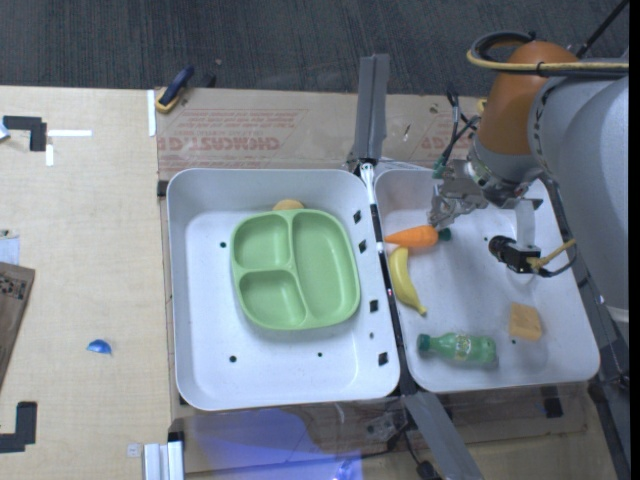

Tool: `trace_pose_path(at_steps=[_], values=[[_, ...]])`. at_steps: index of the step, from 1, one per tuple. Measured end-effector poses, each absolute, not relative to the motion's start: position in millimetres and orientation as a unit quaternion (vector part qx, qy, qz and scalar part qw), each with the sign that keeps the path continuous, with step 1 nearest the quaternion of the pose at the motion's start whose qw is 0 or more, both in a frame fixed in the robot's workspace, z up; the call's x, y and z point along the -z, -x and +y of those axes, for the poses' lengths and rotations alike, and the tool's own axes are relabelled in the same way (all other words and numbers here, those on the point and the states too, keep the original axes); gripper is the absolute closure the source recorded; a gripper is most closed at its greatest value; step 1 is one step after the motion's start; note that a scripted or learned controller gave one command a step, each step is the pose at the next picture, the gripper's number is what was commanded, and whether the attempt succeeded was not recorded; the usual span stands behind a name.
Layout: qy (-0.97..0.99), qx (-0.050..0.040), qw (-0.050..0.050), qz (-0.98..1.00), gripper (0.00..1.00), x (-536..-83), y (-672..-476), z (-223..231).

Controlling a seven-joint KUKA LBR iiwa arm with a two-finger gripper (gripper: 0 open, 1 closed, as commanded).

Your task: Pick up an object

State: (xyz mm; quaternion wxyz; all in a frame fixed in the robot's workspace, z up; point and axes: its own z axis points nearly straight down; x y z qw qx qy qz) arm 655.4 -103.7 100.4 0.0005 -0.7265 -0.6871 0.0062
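1. A grey KUKA arm (590, 158) with an orange band (515, 108) above its wrist reaches in from the right over the right bin (560, 368), one of two shallow white bins set side by side on a bench.
2. The gripper (441, 218) hangs low at the bin's upper left, its tip just above the thick end of a carrot (412, 236); whether the jaws are spread or pressed together cannot be told from this angle, and nothing can be seen pinched between them.
3. The carrot lies on the bin floor against the left wall, pointing left, with its green top at the gripper's tip.
4. A banana (404, 279) lies just below the carrot, running down and to the right, its upper end almost touching the carrot.
5. A green bottle (458, 348) rests on its side near the bin's front edge, well apart from the gripper.
6. A small tan block (526, 322) sits to the right of the bottle, near the bin's right side.
7. The left bin (190, 298) holds a green divided plate (296, 267) with three compartments, and a small yellow object (289, 205) peeks out from behind the plate's far rim.
8. Brown cardboard (250, 128) lies flat behind the two bins.
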Motion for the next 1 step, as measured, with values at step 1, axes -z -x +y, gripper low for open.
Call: trace_pose_path(at_steps=[1], values=[[0.604,0.0003,-0.001,-0.797,1.00,-93.0,-597.4,-122.3]])
